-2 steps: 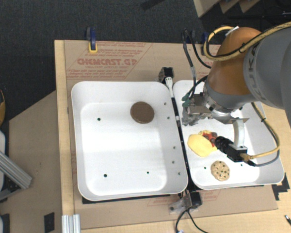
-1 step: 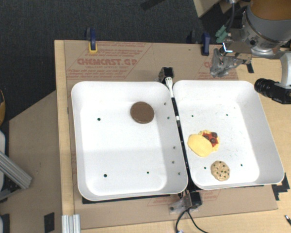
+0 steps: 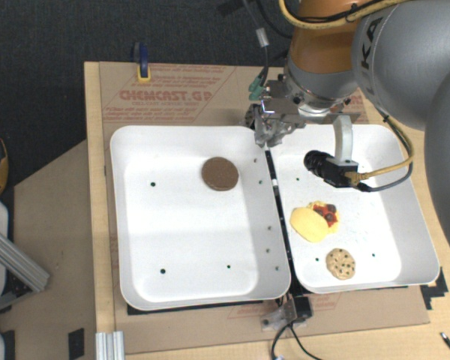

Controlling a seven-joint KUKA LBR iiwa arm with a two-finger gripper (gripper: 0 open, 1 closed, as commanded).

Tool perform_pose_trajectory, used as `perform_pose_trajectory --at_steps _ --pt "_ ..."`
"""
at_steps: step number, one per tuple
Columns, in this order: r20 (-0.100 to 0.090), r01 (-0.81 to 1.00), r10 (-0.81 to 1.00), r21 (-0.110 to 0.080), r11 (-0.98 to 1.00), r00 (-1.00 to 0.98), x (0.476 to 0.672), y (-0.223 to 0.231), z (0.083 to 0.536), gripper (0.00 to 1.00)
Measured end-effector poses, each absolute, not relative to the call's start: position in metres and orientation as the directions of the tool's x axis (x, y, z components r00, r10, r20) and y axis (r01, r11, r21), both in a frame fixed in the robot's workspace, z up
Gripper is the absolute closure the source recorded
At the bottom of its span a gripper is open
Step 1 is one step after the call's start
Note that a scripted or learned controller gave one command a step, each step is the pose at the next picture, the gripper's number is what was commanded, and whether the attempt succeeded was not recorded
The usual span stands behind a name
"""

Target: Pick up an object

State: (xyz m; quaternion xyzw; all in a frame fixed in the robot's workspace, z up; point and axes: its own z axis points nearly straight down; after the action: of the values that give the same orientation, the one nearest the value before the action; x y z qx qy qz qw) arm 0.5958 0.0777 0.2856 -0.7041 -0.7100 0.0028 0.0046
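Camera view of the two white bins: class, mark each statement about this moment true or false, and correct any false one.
1. The brown round disc lies in the left bin. True.
2. The chocolate-chip cookie lies in the left bin. False: it lies in the right bin, near its front edge.
3. The yellow item with a red-and-dark patch lies in the right bin, behind the cookie. True.
4. The gripper is above the front edge of the bins. False: it is at the back, over the seam between the two bins.
5. The brown disc touches the cookie. False: they lie apart, in separate bins.
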Motion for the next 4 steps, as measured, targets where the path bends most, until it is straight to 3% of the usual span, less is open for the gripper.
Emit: perform_pose_trajectory --at_steps 1,2,3,4 --pt "0.004 1.000 1.000 0.004 0.013 -0.013 0.618 0.212 0.272 1.00" --pt "0.003 1.000 1.000 0.007 0.003 -0.003 0.617 0.226 0.318 1.00" --pt "-0.002 1.000 1.000 -0.006 -0.001 0.001 0.633 0.224 0.267 1.00" --pt "-0.001 1.000 1.000 0.006 -0.005 0.005 0.668 0.178 0.287 1.00"
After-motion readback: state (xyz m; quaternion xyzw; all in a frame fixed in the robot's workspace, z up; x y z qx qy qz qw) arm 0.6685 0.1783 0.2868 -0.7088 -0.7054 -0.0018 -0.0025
